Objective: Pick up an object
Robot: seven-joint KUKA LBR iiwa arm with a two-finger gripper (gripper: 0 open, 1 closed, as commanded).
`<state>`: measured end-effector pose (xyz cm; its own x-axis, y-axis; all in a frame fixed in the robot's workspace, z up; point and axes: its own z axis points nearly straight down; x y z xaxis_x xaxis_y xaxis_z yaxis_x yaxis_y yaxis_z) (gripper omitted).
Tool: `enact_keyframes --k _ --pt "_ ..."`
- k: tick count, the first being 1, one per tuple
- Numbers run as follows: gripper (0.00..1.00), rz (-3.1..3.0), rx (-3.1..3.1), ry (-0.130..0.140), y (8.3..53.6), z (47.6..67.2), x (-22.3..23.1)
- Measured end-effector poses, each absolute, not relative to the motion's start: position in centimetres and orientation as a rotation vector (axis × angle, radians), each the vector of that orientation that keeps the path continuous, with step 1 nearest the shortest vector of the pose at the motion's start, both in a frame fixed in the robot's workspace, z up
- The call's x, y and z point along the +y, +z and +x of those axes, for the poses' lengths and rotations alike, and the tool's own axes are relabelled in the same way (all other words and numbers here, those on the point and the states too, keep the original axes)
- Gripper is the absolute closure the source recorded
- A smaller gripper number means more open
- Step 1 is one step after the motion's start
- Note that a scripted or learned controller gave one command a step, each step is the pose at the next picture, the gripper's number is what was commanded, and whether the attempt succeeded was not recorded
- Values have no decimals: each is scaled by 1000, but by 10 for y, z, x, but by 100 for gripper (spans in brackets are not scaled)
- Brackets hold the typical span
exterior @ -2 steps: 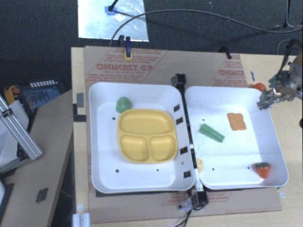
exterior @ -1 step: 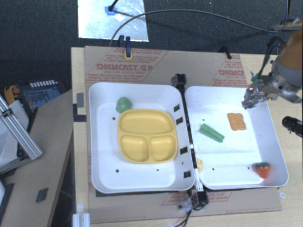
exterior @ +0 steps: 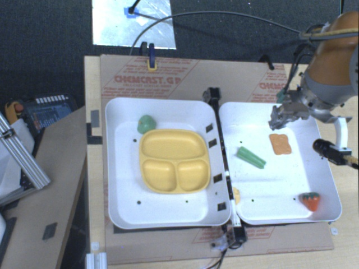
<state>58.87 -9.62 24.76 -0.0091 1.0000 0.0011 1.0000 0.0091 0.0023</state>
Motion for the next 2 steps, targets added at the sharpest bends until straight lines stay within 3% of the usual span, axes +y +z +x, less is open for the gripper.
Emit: enact_keyframes --k 2 --pt "100 2212 2230 3 252 573 -5"
